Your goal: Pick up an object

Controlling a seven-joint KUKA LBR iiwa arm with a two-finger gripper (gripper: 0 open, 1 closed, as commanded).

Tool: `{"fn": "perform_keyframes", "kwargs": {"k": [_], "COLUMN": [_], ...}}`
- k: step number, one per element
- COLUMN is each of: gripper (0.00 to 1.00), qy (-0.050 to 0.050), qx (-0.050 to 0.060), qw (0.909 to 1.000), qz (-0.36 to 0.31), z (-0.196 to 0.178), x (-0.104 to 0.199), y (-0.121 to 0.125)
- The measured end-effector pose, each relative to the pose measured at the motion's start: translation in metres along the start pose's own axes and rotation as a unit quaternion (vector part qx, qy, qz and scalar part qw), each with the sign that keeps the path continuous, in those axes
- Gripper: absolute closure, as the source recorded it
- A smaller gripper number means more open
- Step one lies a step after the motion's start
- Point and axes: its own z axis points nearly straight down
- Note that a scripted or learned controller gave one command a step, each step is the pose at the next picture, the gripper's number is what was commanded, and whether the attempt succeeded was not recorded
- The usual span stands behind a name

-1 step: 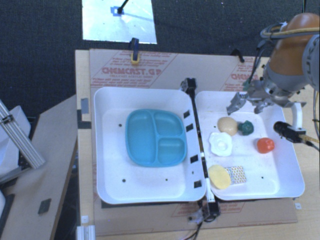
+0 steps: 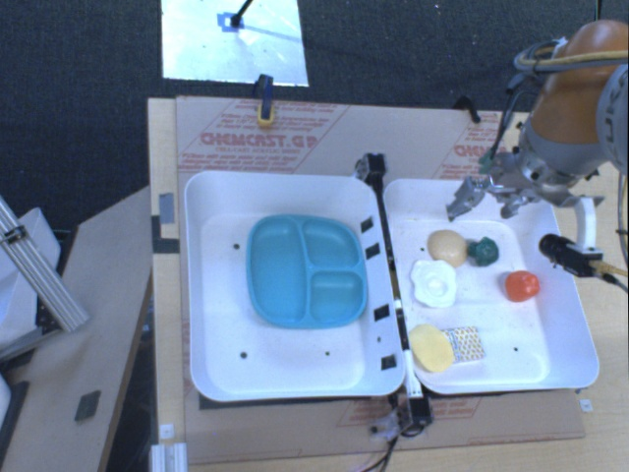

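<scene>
Across the bin on the right of the frame (image 2: 516,367) lie six loose things, one of each: a tan egg shape (image 2: 446,246), a dark green lump (image 2: 483,252) just beside it, a white fried-egg toy (image 2: 433,283), an orange-red ball (image 2: 522,285), a yellow disc (image 2: 430,348) and a speckled card (image 2: 466,343) touching that disc. One blue divided plate (image 2: 305,269) sits in the left bin (image 2: 218,264). The fingers (image 2: 463,203) hang spread apart over the right bin's upper edge, gripping nothing, nearest the tan egg shape. The arm (image 2: 580,87) is cut off at the frame's right edge; the green lump's form is hard to make out.
</scene>
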Motion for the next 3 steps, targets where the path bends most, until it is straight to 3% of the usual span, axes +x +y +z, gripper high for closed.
{"fn": "perform_keyframes", "kwargs": {"k": [3], "gripper": [0.00], "qy": [0.000], "qx": [0.001], "qw": [1.0000], "qz": [0.001], "z": [0.133], "x": [-0.014], "y": [0.007]}}
